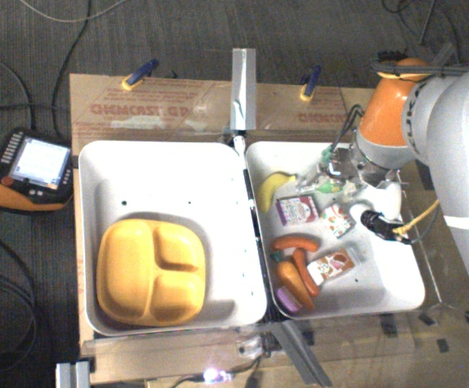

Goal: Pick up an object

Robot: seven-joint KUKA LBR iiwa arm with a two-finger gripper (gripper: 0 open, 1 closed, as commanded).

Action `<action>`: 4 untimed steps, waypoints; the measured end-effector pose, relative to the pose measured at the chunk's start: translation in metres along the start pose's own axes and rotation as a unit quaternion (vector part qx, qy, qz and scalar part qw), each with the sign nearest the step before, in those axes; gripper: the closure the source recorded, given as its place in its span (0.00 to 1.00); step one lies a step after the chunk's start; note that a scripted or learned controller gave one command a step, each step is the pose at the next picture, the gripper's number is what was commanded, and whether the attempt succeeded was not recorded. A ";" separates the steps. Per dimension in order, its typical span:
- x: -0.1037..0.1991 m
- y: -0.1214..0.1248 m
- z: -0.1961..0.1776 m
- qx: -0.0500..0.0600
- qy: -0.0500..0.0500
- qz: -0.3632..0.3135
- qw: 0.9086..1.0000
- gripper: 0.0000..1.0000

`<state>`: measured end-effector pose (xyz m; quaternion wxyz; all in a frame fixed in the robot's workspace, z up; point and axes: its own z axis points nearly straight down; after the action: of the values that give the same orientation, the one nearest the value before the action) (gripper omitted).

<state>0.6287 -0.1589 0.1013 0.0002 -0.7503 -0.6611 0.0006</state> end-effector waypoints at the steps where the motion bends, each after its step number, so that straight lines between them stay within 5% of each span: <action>1: -0.050 -0.015 0.010 -0.005 0.005 -0.005 1.000 0.00; 3: -0.057 -0.102 0.010 -0.009 0.000 -0.029 1.000 0.00; 4: -0.042 -0.132 -0.052 0.001 0.001 0.013 1.000 0.00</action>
<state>0.4926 -0.1843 0.1539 0.0018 -0.7591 -0.6510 0.0002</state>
